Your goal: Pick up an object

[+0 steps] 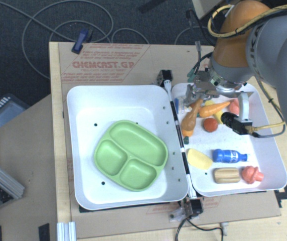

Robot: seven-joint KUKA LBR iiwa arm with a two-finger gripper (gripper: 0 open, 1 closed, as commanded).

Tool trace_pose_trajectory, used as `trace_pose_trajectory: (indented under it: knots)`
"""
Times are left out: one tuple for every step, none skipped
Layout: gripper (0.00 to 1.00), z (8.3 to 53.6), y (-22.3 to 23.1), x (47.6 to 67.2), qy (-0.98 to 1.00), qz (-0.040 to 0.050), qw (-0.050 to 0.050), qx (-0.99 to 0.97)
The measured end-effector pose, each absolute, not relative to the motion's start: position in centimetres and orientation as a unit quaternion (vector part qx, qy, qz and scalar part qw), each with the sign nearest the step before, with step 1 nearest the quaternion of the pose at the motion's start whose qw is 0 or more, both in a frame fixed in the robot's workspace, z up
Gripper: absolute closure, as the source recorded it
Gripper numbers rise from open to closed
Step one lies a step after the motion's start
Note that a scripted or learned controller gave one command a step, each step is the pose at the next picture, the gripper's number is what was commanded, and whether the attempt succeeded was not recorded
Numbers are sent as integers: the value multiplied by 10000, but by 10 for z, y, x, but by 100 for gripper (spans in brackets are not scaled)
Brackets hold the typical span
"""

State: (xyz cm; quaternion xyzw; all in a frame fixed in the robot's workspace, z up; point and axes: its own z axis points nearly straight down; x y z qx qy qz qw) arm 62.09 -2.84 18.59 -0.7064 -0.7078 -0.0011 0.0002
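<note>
In the camera view, the arm reaches in from the right and hangs over the far end of the right bin [279, 170], its orange band and grey wrist directly above the gripper [199, 93]. The gripper sits low over the bin's far-left corner, close to the divider between the two bins. Just below it lies the likeliest pick, a tan, pear-shaped toy [190, 115]: its narrow neck points up and to the right toward the gripper, and its rounder body trails down and left toward the divider, so its long axis runs on a diagonal. The neck seems to reach right to the gripper, but the wrist hides the contact and I cannot tell whether the gripper is parted, closed, or clamped on anything.

An orange carrot [217, 107] lies crosswise just right of the pear's neck, with a red tomato [210, 125] just beneath it, so the target is crowded on its right side. Nearer the camera, well apart from the gripper, rest a yellow lemon-like piece [199, 158], a blue bottle [228, 156] and a bread roll [226, 175].

The left bin [83, 104] holds a green divided plate [130, 155].
</note>
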Motion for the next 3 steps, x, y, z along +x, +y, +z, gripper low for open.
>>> trace_pose_trajectory:
  knots:
    - [100,225,-30,571,-7070,6,9,-7072]
    - [100,214,29,577,-7074,5,17,-7068]
    - [100,225,47,541,-7074,7,15,-7068]
